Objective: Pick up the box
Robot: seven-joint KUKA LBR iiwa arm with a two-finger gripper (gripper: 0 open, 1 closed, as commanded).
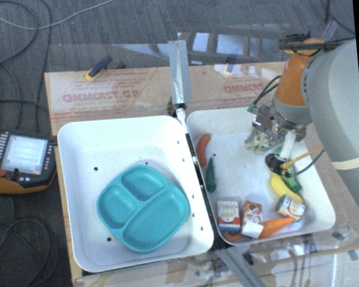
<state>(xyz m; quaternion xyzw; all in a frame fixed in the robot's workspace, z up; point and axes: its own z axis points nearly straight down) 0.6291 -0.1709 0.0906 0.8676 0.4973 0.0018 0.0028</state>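
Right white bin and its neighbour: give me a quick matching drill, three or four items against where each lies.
Items:
1. teal divided plastic plate
2. yellow banana
3. small printed carton box
4. orange carrot

Places:
A. right bin, near front wall, left of centre
B. left bin
C. right bin, front right corner
D. right bin, right side, below the claw

Pairs: 1-B, 2-D, 3-A, 4-C

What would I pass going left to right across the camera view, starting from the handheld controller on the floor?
Handheld controller → teal divided plate in the left bin → orange sausage-shaped toy → small box → second box → banana → grey arm.
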